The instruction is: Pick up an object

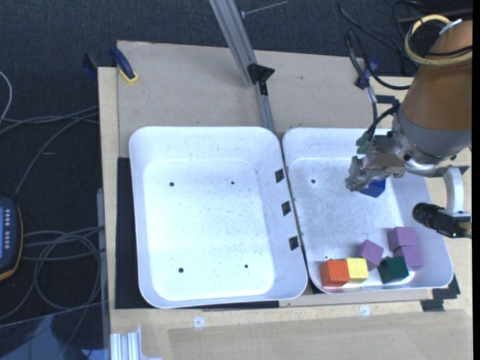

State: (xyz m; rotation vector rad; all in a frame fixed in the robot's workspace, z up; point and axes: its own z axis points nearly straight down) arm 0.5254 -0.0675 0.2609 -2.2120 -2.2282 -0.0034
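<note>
**Bench inventory: two bins, one arm, block set**

Camera view, from above at a slant:

- Arm [439,88]: grey with an orange band, reaching in from the right over the right bin.
- Gripper [362,177]: low over the upper middle of the right bin. A blue block [375,186] sits just beside and partly beneath it. Whether the block is held cannot be told.
- Right bin [322,145]: shallow, white. Its remaining blocks are clustered in the near right corner.
- Orange block [335,271]: at the near wall, touching the yellow block [357,268] on its right.
- Green block [392,269]: dark, near the corner, right of the yellow one.
- Purple blocks, three: one [370,250] just behind the yellow block, tilted; one [403,238] toward the right wall; one [412,256] just in front of that.
- Left bin [150,152]: shallow, white, speckled floor with four dark dots.
- Bench [187,81]: tan surface; a metal pole [236,32] slants up from between the bins.
</note>
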